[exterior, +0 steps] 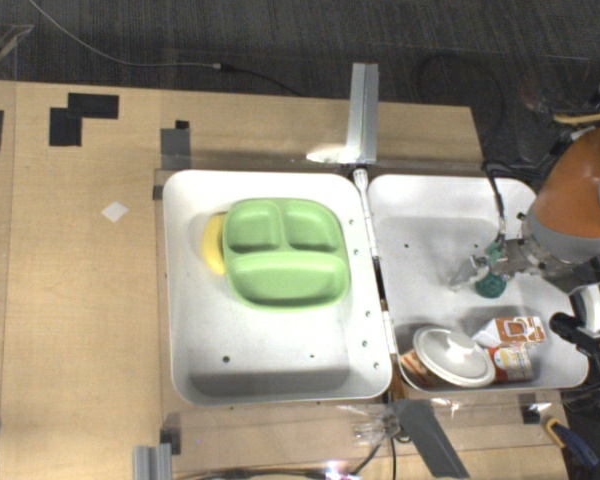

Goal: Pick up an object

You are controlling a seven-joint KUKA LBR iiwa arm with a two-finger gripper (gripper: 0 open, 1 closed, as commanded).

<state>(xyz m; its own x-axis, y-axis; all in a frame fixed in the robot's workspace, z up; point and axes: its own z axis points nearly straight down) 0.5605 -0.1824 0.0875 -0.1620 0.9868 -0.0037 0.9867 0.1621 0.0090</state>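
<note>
When read from left to right: two shallow white bins, side by side on the wooden bench (80, 298), separated by a narrow seam.

Left bin (180, 298):
- Holds a green divided tray (285, 253), three compartments, lying flat in the upper half.
- Holds a yellow item (212, 246), mostly covered by the tray's left edge; identity cannot be told.

Right bin (420, 218):
- Holds a small teal object (492, 287), right of centre.
- Holds a round white dish-like piece (455, 356) against the near wall.
- Holds an orange-and-white labelled container (510, 343), lying on its side, touching or just beside the round white piece.

Task item, teal object:
- Small, rounded, solid teal; finer shape too small to tell.
- Lies on the bin floor directly beneath the gripper (490, 263), well apart from both bin walls.
- Contact with the gripper cannot be told.

Gripper state: cannot be told, spread or pressed together; detail too small and cluttered.

Surroundings:
- Reaching in over the right bin's far right side, grey arm with orange band (575, 188).
- Standing upright behind the seam between the bins, a metal post (363, 113).
- Stuck on the bench at far left, black tape patches (80, 113).
- Between teal object and the two items at the near wall, bare bin floor.
</note>
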